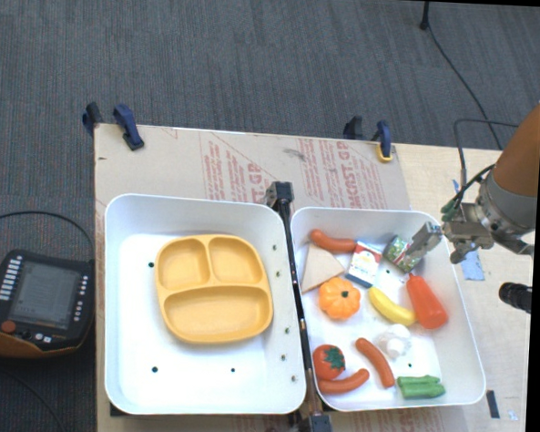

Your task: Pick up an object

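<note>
The right bin (469, 355) holds several toy foods. Among them are an orange pumpkin (340, 299), a yellow banana (390, 305), an orange-red carrot (426, 302) and a small carton (366, 262). A green packet (398, 250) lies near the bin's back right. My gripper (422, 244) comes in from the right and hangs right beside that packet, low over the bin's back right corner. Whether it touches the packet is not clear from this angle.
Also in the right bin are a beige wedge (318, 270), red sausages (332, 243) (375, 361) (344, 381), a tomato (329, 360), a white garlic (394, 340) and a green pod (420, 386). A yellow divided plate (215, 286) lies in the left bin (121, 338). A teach pendant (35, 298) sits on the floor at left.
</note>
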